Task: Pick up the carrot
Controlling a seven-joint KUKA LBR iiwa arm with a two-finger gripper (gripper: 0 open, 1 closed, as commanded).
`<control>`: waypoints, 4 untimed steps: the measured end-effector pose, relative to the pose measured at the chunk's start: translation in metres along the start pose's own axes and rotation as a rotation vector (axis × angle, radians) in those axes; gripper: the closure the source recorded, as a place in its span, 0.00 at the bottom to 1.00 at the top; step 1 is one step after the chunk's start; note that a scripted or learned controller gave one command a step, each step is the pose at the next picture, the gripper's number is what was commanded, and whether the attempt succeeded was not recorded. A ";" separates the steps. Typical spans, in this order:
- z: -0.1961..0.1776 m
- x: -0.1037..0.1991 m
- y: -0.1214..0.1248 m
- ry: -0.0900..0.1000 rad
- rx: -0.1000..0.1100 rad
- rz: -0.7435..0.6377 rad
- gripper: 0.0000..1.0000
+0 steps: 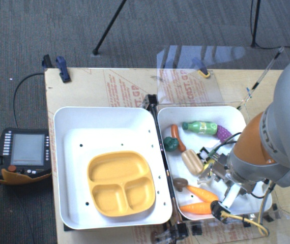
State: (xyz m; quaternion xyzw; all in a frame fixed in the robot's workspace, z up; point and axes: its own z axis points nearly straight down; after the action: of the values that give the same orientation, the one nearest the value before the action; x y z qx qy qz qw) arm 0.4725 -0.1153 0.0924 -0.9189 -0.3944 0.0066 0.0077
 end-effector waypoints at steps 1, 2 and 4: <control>0.007 0.020 -0.016 0.001 -0.016 -0.098 0.00; -0.001 0.019 -0.016 0.000 -0.008 -0.098 1.00; -0.017 0.017 -0.015 0.001 0.002 -0.096 1.00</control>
State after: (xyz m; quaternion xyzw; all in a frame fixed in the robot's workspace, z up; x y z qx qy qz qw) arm 0.4734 -0.0931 0.1098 -0.8989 -0.4379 0.0063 0.0090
